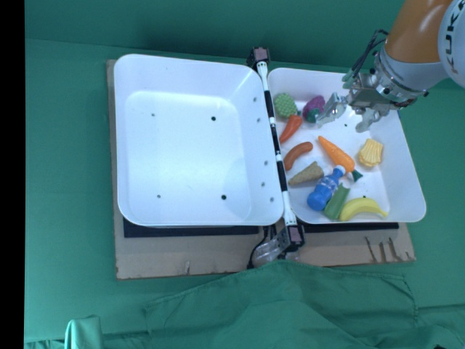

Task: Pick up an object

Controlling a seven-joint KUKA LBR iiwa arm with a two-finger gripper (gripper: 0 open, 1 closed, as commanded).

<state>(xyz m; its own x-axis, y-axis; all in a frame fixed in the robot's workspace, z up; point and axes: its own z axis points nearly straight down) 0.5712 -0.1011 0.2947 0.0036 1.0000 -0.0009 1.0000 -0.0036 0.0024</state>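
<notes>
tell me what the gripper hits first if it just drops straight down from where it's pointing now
Probably bare floor of the right bin: the gripper hangs spread between the purple toy and the yellow corn. Depth is unclear.

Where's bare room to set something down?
The left bin is bare floor wall to wall. The right bin is crowded from broccoli to banana; a bare strip runs along its right wall, below the end effector.

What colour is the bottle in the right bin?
Blue with a white cap, clearest in the camera view.
</notes>
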